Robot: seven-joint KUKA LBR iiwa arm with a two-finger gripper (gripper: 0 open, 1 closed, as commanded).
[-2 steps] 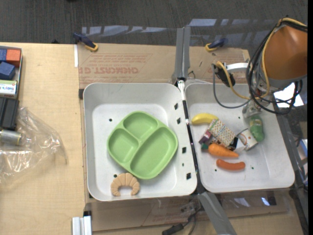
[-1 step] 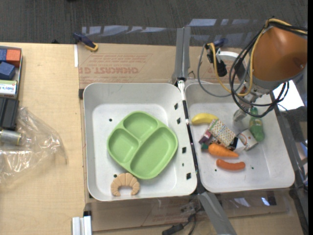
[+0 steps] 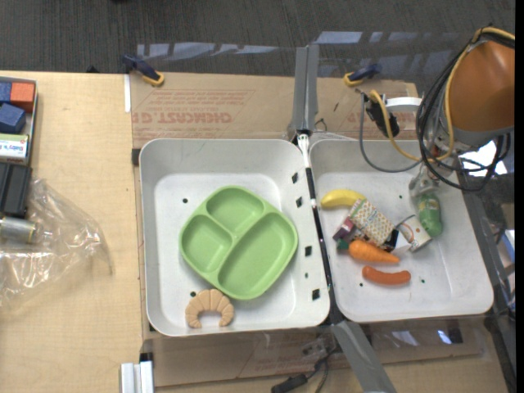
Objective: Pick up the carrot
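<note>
Two white bins sit on my worktop. From here the carrot point(image 3: 372, 252) lies in the right bin point(image 3: 458, 297), touching a patterned box point(image 3: 370, 219) and just above a sausage point(image 3: 386, 276). I see the arm point(image 3: 481, 84) at upper right; its grip state I cannot tell. My worry: that crowding could make a grab catch the sausage instead.
</note>
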